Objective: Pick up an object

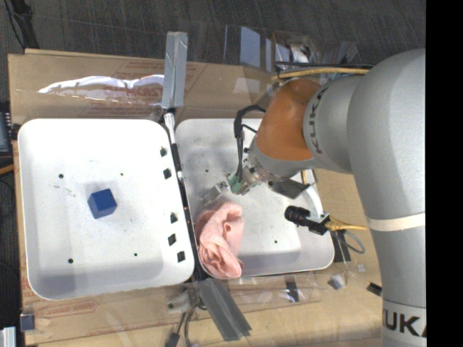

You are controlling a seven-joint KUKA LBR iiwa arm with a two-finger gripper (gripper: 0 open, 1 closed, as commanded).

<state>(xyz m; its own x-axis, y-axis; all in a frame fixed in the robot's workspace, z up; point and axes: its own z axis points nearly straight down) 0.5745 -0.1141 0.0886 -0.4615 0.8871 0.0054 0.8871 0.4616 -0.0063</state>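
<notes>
Jaw state cannot be told: the gripper (233,185) is being viewed from above, with the wrist covering much of it, so open or closed is being left unrecorded.

Gripper is being held low inside the right bin (206,139), toward its left-centre, just beside the upper edge of the pink cloth (221,238). Whether the two are touching cannot be made out.

Pink cloth is lying crumpled in the near-left corner of the right bin, pressed against the bin's left wall, with its lower end reaching the near rim.

Blue cube (103,202) is sitting alone in the left bin (65,150), left of centre, apart from every wall and well apart from the gripper.

Grey arm (376,121) is reaching in from the right, and its orange band (286,129) is being seen over the far-right part of the right bin.

Both bins are resting side by side on a cardboard sheet (87,67), with their inner walls meeting along the middle.
</notes>
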